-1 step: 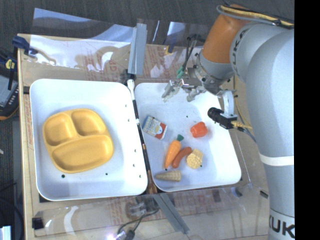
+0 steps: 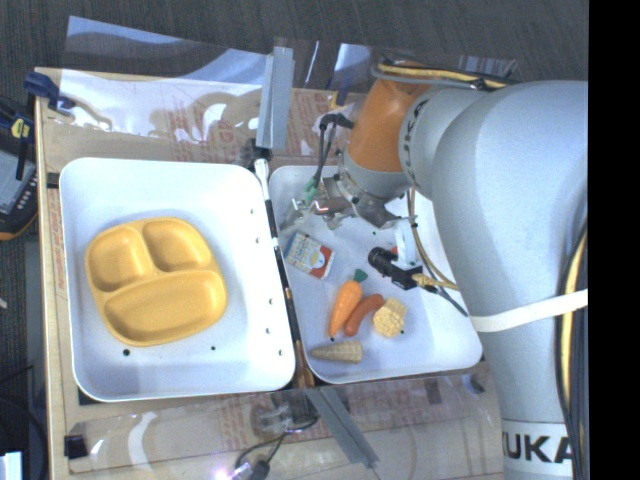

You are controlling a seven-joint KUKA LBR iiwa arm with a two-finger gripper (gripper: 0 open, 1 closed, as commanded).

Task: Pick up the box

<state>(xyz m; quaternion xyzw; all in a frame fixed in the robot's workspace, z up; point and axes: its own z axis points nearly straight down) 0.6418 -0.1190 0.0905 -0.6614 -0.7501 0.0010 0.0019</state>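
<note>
A small box (image 2: 309,255) with a white, red and blue print lies flat in the right bin (image 2: 440,343), near its left wall. My gripper (image 2: 315,205) hangs over the bin's far left part, just above and behind the box, below the orange wrist band. Nothing shows between gripper and box, and the box rests on the bin floor.
In the right bin lie a toy carrot (image 2: 345,306), a red sausage (image 2: 364,312), a yellow corn piece (image 2: 390,318) and a pale corn cob (image 2: 337,351). The left bin (image 2: 80,193) bears a yellow divided plate (image 2: 155,280). The grey arm covers the bench's right side.
</note>
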